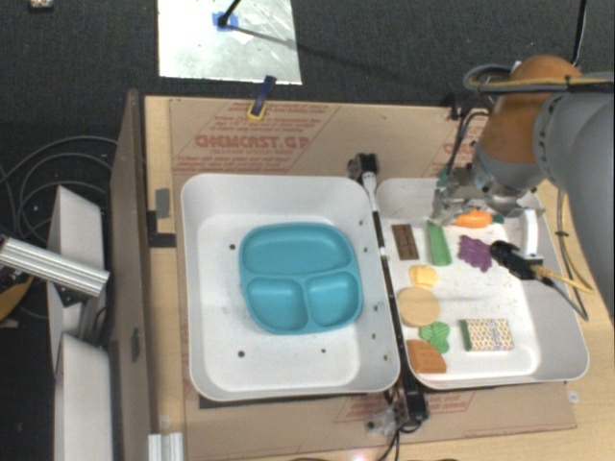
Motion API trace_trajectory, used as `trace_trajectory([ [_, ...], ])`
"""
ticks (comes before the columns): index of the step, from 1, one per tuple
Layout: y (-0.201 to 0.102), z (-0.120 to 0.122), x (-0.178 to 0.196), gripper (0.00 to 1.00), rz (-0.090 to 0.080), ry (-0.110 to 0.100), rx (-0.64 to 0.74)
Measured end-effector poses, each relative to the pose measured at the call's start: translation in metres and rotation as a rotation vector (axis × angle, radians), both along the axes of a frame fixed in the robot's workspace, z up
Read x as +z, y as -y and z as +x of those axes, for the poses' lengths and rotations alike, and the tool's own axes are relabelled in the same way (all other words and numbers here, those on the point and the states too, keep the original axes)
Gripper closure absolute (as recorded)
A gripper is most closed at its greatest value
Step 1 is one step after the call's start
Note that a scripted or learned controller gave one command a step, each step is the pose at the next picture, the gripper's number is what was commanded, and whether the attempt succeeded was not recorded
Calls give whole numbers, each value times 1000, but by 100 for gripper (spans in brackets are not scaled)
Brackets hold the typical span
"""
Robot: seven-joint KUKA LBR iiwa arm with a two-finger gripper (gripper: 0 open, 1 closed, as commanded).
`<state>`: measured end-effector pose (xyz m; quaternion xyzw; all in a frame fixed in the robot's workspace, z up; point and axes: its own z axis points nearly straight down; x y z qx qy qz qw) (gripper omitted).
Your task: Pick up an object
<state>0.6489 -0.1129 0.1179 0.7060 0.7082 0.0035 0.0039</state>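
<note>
Closest to the camera, at the front of the right bin (567,353), lie an orange-brown wedge (426,356) and a patterned block (487,335), with a green leafy piece (435,334) between and just behind them. Note that every loose item sits in this bin. Further back you find a tan disc (418,306), a yellow piece (423,277), a purple grape cluster (474,252), a green stick (439,245) and a brown bar (405,241) along the inner wall. The left bin (211,353) bears a teal divided plate (300,277), which reads as too broad and flat to be an easy pick. The gripper (454,203) hangs at the rear of the right bin, just above the far end of the green stick and just beside an orange carrot-like piece (473,220). Treat these two as the likely targets, since the tool is positioned over them and well apart from the front items. You cannot tell from this view how far the gripper is open, and nothing is seen held in it. Expect crowding to be the main risk: the stick, the orange piece and the grape cluster lie near one another, so a descent may nudge a neighbour rather than seat on one item.
</note>
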Motion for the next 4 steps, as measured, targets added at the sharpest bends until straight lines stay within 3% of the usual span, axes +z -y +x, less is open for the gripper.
trace_trajectory([
  [1,0,0,0,0,0,0,0],
  [2,-7,6,-31,0,1,-8,1],
  [3,-8,9,-16,100,3,4,3],
  [4,77,21,21,100,-3,-4,-5],
])
